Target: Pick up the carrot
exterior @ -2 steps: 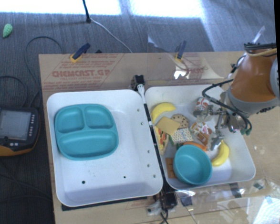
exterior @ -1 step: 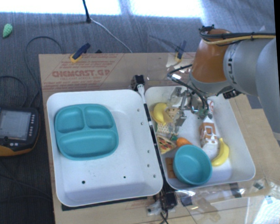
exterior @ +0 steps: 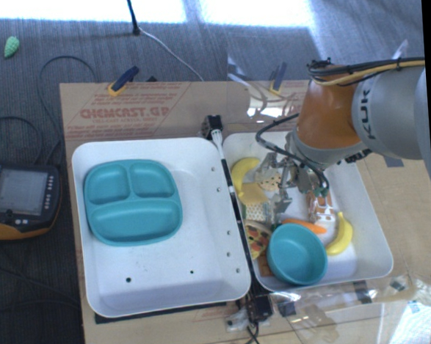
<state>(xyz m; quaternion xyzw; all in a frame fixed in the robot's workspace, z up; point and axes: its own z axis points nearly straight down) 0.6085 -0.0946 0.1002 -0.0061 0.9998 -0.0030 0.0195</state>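
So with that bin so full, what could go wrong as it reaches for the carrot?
1. The carrot is a thin orange sliver wedged between the teal bowl and the banana, so the gripper may well bump or catch those instead.
2. Most of the carrot seems hidden under the bowl's rim, so a grab could slip off.
3. Crowded items nearby might get shoved around the right bin.

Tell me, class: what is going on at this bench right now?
A grey and orange robot arm reaches in from the right, and its gripper hangs low over the right bin. That bin holds a carrot, a banana, a teal bowl and other toy food. The carrot lies beside the bowl, not lifted. The left bin holds a teal divided plate.
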